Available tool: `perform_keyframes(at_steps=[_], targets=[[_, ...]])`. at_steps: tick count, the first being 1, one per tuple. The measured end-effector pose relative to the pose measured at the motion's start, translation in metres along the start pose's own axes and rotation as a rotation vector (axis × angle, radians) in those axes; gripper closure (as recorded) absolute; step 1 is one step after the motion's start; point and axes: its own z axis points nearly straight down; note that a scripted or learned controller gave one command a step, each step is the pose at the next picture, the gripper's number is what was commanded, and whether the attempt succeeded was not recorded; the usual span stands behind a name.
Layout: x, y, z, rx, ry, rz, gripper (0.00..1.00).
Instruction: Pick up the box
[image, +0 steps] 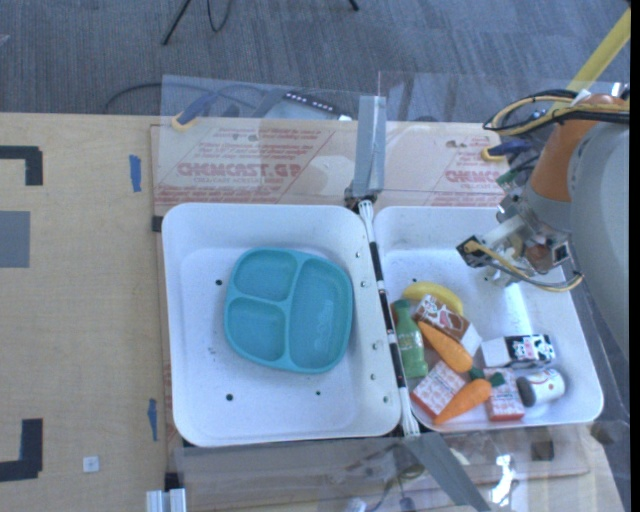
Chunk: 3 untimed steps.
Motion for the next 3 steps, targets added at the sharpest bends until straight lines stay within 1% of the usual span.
perform_keyframes(at_steps=[1, 2, 3], targets=[[0.001, -0.094, -0.002, 0.003, 0.003, 0.192, 1.0], [0.03, -0.065, -0.036, 0.002, -0.001, 0.155, 1.0], [0.03, -0.066, -0.035, 0.002, -0.002, 0.155, 0.0]])
